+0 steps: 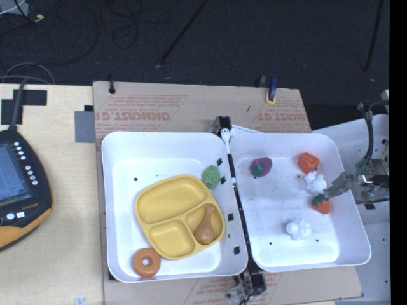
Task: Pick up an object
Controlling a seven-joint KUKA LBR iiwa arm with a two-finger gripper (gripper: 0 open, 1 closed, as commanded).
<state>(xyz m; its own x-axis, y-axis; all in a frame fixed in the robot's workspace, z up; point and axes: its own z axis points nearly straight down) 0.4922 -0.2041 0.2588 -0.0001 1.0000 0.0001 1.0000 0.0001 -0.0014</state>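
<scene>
In the camera view, the gripper (331, 190) is reaching in over the right edge of the right bin (346, 250), its tip sitting just beside a small orange-and-green toy (321, 204) and a white lump (314, 182). I cannot tell how the fingers are standing. Nothing is visibly lifted; the toy is lying on the bin floor, so by my judgement the grasp itself and the raising are both remaining.

Plastic, card and wood, mostly matt

The white bins (114, 170) and yellow tray (166, 202) looked smooth plastic; beneath lay matt brown cardboard (191, 110) on pale wood (51, 253).
</scene>
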